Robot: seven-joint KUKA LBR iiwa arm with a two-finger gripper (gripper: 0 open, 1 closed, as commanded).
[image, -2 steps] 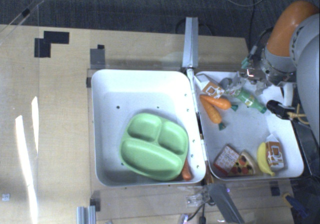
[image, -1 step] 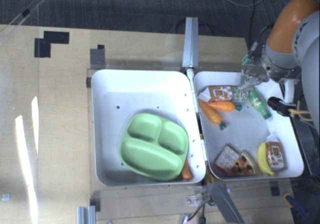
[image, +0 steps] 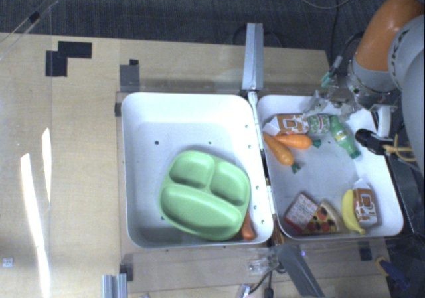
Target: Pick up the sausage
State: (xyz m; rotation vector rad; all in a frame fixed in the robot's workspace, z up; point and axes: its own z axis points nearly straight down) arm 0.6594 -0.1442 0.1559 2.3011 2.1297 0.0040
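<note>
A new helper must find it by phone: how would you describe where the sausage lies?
Look in the left bin, at its front corner next to the right bin. There, squeezed between the green divided plate and the bin wall, lies the sausage: a reddish-orange stub, partly hidden by the plate.

You have two shallow white bins side by side: the left bin and the right bin. In the left one, a green three-compartment plastic plate lies toward the near side, and an orange sausage is wedged between it and the near right corner. In the right one, two orange carrots lie at the far left, touching, with a green bottle to their right. A pizza slice, a yellow banana and a small carton line the near edge.
</note>
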